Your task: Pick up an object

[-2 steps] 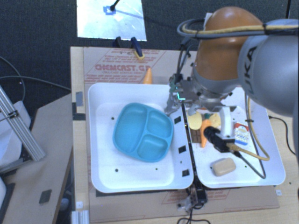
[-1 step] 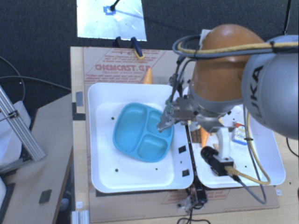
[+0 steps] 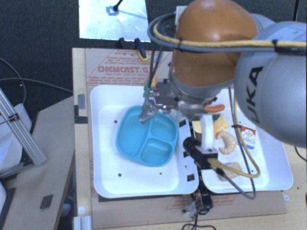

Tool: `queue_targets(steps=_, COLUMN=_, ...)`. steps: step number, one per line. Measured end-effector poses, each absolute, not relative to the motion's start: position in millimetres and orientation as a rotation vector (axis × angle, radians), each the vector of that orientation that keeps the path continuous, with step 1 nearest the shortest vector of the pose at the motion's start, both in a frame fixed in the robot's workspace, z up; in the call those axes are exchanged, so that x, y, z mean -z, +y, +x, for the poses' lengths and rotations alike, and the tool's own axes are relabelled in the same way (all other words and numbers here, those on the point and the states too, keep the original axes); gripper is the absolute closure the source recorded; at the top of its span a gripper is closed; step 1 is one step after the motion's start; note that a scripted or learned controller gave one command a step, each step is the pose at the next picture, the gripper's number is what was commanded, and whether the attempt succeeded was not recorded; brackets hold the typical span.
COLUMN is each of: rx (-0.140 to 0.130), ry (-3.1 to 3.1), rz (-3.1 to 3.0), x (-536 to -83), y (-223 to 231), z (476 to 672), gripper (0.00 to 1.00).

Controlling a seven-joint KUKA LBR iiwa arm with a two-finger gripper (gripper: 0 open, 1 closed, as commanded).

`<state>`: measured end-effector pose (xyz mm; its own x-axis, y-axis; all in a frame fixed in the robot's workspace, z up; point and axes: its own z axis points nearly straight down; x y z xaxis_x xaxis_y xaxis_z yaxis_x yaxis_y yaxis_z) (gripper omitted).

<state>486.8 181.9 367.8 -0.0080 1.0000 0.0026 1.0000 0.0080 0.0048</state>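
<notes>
A view from above and at a slant showed two shallow white bins side by side on a sheet of cardboard (image 3: pixel 120 68) printed with red letters. A large grey robot arm (image 3: pixel 268 95) with an orange band (image 3: pixel 213 37) reached in from the right and covered much of the upper part of the scene.

The left bin (image 3: pixel 108 176) held one thing: a blue plate (image 3: pixel 148 140) with three compartments, lying in the middle of the bin and toward its right side. The gripper (image 3: pixel 145 115) was down at the far rim of the plate, at its upper left edge, and appeared to touch it. Whether the gripper was open, closed or gripping the rim could not be told from this angle.

The right bin (image 3: pixel 276 171) was partly hidden by the arm. In it lay several small things close together: an orange sausage (image 3: pixel 214 108) near the far end, a yellow wedge (image 3: pixel 221 125) just in front of it, a pale curled shrimp (image 3: pixel 226 143) in the middle, and a small white packet (image 3: pixel 248 136) with red and blue print just to the right of the shrimp. A beige item (image 3: pixel 233 168), too unclear to name, lay near the front edge.

Behind the bins, a shiny square sheet (image 3: pixel 112 13) lay on a dark surface.
</notes>
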Motion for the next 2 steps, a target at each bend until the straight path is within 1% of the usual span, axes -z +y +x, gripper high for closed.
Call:
queue_targets(steps=1, rx=-0.003, ry=2.227, rz=2.215, x=-373, y=190, z=486.8, gripper=0.00)
queue_targets(steps=2, rx=0.020, ry=2.224, rz=2.227, x=-190, y=177, z=484.2, gripper=0.00)
